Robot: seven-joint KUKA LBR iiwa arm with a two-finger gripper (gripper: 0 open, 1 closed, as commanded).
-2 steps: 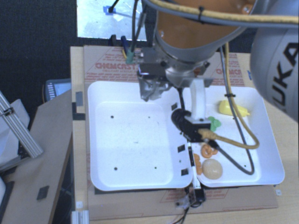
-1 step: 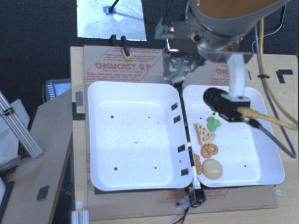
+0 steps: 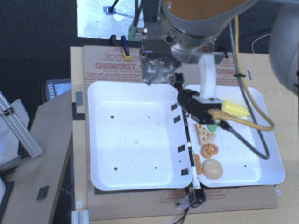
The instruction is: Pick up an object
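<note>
Several small toy foods lie in the right bin (image 3: 261,162), close to its left wall: a pizza slice (image 3: 204,134), an orange pretzel (image 3: 209,150), a cream-coloured ball (image 3: 212,169) and an orange piece (image 3: 197,164) against the wall. A bit of green (image 3: 213,127) peeks out beside the pizza slice, partly hidden by a black fitting. My gripper (image 3: 158,73) hangs over the back rim of the left bin (image 3: 131,139), up and left of the toys and apart from them. Nothing is seen in it.
The arm's wide body fills the top centre. A black fitting (image 3: 196,107) with a yellow piece (image 3: 235,109) and yellow and black cables crosses the right bin's back half. Black clips line the divider between the bins. Cardboard lies under both bins.
</note>
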